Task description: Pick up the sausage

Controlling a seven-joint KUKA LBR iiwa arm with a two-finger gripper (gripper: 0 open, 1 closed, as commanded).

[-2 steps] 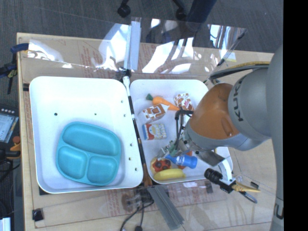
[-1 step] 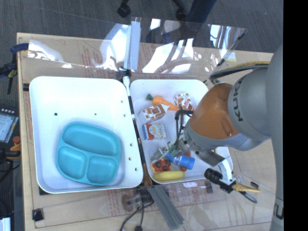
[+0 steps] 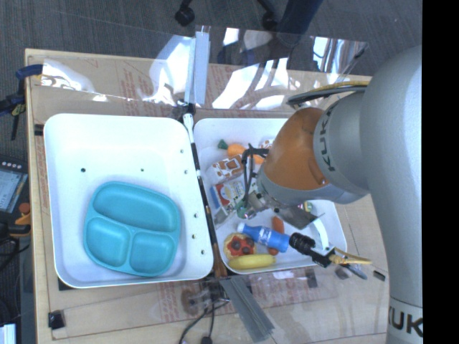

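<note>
A small reddish-brown piece (image 3: 278, 225), possibly the sausage, peeks out in the right bin (image 3: 331, 229) just below the arm's wrist, above the blue bottle (image 3: 267, 237). Most of it is hidden by the arm. The gripper (image 3: 249, 208) hangs low over the middle of the right bin, under the orange band, close to the left of that piece. The wrist covers most of the gripper.
The right bin also holds printed cartons (image 3: 228, 180), an orange item (image 3: 235, 150) at the back, a yellow banana (image 3: 251, 261) and a round red-topped piece (image 3: 240, 245) at the front. The left bin (image 3: 79, 142) holds a teal divided plate (image 3: 133, 228). The arm's bulk covers the right bin's right half.
</note>
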